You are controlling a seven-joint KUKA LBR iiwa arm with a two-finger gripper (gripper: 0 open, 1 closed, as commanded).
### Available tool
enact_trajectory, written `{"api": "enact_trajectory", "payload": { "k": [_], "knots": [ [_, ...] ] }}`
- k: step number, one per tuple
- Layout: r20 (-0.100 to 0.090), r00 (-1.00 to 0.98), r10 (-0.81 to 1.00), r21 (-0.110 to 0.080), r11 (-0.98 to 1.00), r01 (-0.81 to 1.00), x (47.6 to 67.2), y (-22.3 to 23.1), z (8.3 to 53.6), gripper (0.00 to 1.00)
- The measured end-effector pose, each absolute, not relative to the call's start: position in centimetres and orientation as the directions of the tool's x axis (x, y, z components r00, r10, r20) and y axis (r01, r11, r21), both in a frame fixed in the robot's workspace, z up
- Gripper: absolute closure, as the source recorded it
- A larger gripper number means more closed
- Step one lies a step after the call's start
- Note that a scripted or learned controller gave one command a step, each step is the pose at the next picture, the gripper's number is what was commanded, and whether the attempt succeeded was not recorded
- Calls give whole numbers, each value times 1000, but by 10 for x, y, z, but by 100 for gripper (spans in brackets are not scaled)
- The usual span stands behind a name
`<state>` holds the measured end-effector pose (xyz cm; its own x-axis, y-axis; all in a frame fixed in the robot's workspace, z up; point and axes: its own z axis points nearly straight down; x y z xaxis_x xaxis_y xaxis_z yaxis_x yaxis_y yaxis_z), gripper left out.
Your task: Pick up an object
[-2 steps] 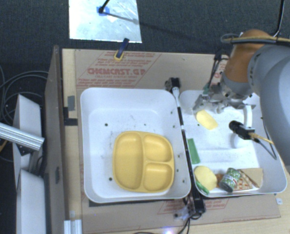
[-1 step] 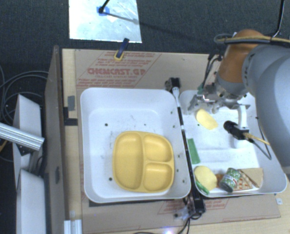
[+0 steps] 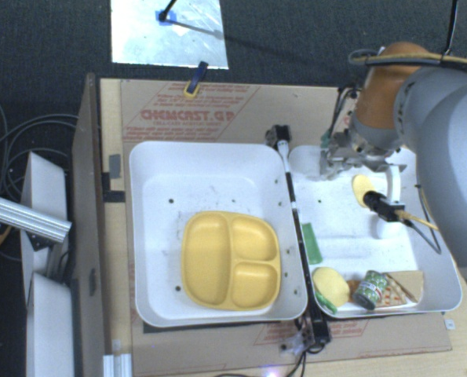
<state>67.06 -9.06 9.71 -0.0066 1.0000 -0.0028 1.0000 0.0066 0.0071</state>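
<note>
My gripper [image 3: 340,162] hangs low over the far end of the right bin [image 3: 351,242], under the orange-banded wrist. A small yellow rounded object [image 3: 360,184] lies just to its right on the bin floor. At the near end of that bin lie a yellow lemon-like piece [image 3: 331,286], a green can [image 3: 369,290] on its side and a flat pizza-slice piece [image 3: 399,290]. A green strip [image 3: 311,243] rests along the bin's left wall. Whether anything sits in the gripper is hidden.
The left bin [image 3: 162,179] holds a yellow divided plate [image 3: 230,259] towards its near side. The divider rim [image 3: 293,210] runs between the two bins. The grey arm [image 3: 441,124] covers the far right side of the bench.
</note>
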Motion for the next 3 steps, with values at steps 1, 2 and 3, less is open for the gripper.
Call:
{"api": "enact_trajectory", "payload": {
  "k": [1, 2, 3],
  "knots": [
    [0, -7, 1000, 11, 7, 1000, 671, -74, 191, 100],
    [0, 0, 1000, -1, 0, 1000, 634, -65, 184, 100],
    [0, -1, 1000, 4, 1, 1000, 626, -74, 226, 100]
  ]
}}
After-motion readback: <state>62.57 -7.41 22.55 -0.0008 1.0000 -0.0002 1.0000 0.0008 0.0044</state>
